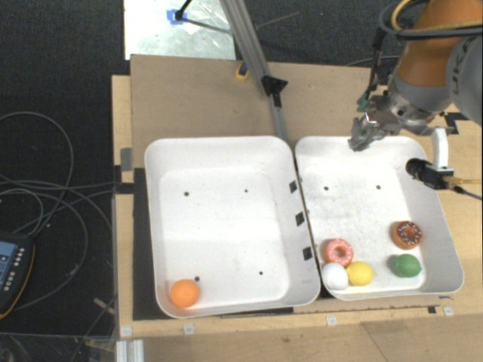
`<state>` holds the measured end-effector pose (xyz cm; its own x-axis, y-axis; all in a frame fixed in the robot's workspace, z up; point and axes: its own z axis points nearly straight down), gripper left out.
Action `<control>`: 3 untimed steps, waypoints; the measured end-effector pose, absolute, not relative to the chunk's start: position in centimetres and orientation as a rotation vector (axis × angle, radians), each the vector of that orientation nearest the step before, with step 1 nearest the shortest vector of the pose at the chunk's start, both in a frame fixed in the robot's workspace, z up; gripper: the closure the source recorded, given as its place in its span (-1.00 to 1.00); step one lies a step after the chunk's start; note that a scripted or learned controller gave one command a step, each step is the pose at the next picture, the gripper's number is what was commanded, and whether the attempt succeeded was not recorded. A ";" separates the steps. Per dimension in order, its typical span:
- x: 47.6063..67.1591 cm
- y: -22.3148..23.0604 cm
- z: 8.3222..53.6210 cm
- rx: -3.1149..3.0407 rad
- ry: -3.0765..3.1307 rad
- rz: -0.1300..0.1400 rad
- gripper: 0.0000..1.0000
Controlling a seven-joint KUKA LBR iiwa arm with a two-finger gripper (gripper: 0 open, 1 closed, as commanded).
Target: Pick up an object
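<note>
My gripper (364,138) hangs over the far edge of the right bin (355,202), with nothing seen between its fingers. Near that bin's front edge lie a pink donut (338,251), a white ball (334,276), a yellow lemon (360,273), a green lime (406,265) and a brown chocolate donut (407,234). An orange ball (183,293) rests in the front left corner of the left bin (219,194). All of these objects lie well away from the gripper.
A grey pole (253,47) slants across the bench behind the bins. A black fitting (426,173) sticks out at the right bin's right rim. Cables and a handheld controller (11,266) lie on the floor at the left.
</note>
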<state>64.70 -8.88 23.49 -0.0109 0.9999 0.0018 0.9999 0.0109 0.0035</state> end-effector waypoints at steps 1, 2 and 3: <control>64.6 -3.3 24.1 2.209 2.234 0.005 1.00; 63.0 2.0 22.8 2.212 2.235 0.001 1.00; 62.2 7.2 24.0 2.210 2.234 0.005 1.00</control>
